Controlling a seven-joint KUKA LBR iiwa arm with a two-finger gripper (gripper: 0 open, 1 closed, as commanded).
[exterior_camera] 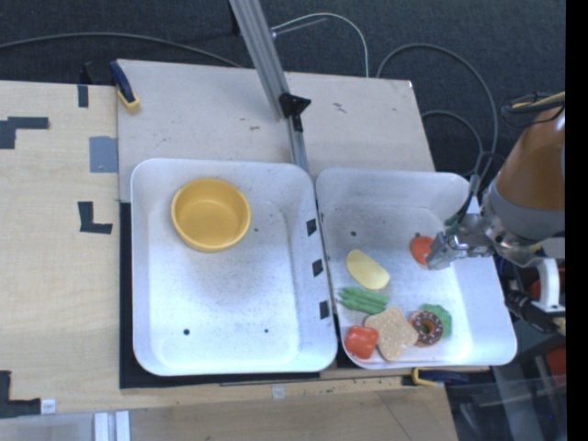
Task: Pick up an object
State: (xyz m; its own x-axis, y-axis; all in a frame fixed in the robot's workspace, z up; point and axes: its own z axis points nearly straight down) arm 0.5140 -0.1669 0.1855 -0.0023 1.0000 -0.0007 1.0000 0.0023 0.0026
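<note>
The right bin (395, 191) holds several toy foods. A small red-orange piece (420, 248) lies near the bin's right side, touching the tip of my gripper (439, 251), which reaches in from the right at bin level. Left of it lies a yellow oval piece (367, 269), and below that a green pea pod (363, 299). Along the front edge sit a red piece (361, 341), a slice of bread (393, 332) and a chocolate doughnut (427, 327) resting against a green leafy piece (441, 317).
A yellow bowl (210, 213) stands in the upper left of the left bin (230, 338). A grey metal pole (262, 44) slants down to the ridge between the two bins. Cables loop over the dark floor behind the right bin.
</note>
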